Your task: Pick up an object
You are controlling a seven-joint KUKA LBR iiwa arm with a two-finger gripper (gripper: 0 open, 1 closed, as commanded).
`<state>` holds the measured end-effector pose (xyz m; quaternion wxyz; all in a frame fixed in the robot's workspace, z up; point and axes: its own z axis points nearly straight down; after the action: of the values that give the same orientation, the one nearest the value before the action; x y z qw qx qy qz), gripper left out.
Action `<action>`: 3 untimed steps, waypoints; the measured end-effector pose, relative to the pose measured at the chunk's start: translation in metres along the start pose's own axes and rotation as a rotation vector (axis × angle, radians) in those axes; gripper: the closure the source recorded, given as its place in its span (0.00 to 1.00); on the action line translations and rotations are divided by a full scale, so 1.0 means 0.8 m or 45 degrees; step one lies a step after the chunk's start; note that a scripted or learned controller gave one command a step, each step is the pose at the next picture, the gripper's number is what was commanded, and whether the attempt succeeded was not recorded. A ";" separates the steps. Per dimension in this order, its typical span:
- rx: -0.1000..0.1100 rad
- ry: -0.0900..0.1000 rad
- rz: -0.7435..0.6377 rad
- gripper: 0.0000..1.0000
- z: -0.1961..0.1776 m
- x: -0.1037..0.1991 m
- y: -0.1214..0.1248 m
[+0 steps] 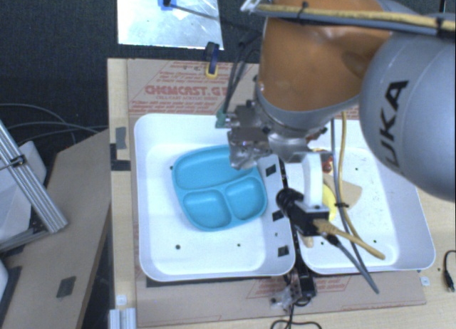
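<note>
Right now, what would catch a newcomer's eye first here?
The big arm, orange and grey, looms over the top right and hides much of the right bin. Below it a bright blue tray with three compartments lies in the left bin, and the gripper sits at the tray's upper right edge. Something yellow peeks out in the right bin.
</note>
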<state>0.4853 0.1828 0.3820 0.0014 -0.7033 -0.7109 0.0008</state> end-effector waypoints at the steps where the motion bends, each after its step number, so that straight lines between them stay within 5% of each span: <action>1: -0.010 -0.001 0.018 1.00 -0.034 -0.106 0.001; 2: -0.009 0.001 0.005 1.00 -0.024 -0.022 0.027; 3: -0.005 -0.001 0.015 1.00 -0.026 -0.068 0.000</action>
<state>0.4860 0.1281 0.4029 -0.0002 -0.7074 -0.7068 -0.0005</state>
